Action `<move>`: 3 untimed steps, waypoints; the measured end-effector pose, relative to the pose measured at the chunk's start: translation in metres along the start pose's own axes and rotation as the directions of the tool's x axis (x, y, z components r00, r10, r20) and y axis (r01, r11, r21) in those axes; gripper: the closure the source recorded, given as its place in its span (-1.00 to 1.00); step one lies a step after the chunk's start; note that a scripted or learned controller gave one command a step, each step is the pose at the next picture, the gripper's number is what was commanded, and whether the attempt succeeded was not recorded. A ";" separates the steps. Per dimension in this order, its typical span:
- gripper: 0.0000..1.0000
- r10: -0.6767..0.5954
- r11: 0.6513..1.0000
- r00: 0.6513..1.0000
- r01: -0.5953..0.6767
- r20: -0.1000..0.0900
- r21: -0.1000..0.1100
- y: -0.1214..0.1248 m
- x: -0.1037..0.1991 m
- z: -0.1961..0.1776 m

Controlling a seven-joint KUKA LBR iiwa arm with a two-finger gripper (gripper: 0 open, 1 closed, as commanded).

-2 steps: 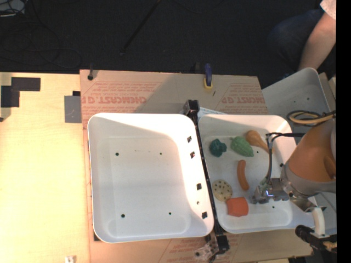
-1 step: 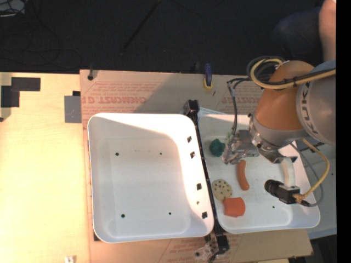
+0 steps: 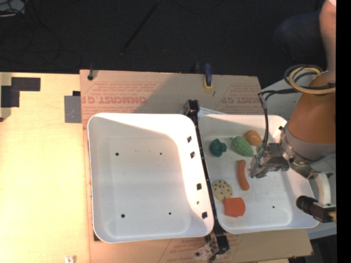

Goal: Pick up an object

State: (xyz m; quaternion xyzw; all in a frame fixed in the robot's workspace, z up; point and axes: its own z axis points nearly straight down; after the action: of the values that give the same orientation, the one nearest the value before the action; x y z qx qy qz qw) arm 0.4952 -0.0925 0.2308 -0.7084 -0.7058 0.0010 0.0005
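The right bin (image 3: 274, 215) holds several small objects: a teal lump (image 3: 218, 147), a green lump (image 3: 241, 145), an orange-tan ball (image 3: 253, 137), an orange sausage shape (image 3: 242, 175), a speckled round biscuit (image 3: 222, 189) and a red block (image 3: 235, 207). My gripper (image 3: 259, 167) hangs low over the bin's middle, just right of the sausage and below the green lump. Nothing shows between its fingers.
The left bin (image 3: 109, 147) lies beside the right one, with a black divider strip (image 3: 198, 169) between them. The grey arm with its orange band (image 3: 312, 114) fills the right side above the bin. Brown cardboard (image 3: 142, 95) lies under both bins.
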 end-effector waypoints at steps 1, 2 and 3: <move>1.00 -0.008 1.000 1.000 0.008 -0.001 -0.012 0.021 0.034 -0.106; 1.00 0.002 1.000 1.000 -0.002 0.000 0.005 -0.019 -0.015 -0.062; 1.00 -0.001 1.000 1.000 0.001 -0.004 0.017 -0.024 -0.045 0.125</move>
State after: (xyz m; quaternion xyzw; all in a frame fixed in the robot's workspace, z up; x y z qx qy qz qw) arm 0.4704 -0.1378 0.1056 -0.7081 -0.7060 0.0053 0.0079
